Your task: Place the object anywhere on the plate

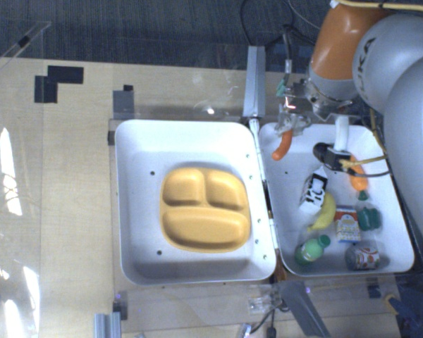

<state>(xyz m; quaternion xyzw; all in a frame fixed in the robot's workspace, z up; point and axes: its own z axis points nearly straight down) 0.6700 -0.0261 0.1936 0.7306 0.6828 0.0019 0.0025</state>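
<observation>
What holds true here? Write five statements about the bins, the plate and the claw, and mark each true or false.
1. The yellow plate lies in the left bin. True.
2. A banana lies on the plate. False: it lies in the right bin.
3. The claw is over the right bin's far left corner. True.
4. The green bottle is in the left bin. False: it is at the right bin's near edge.
5. A long orange piece hangs just under the claw. True.
</observation>
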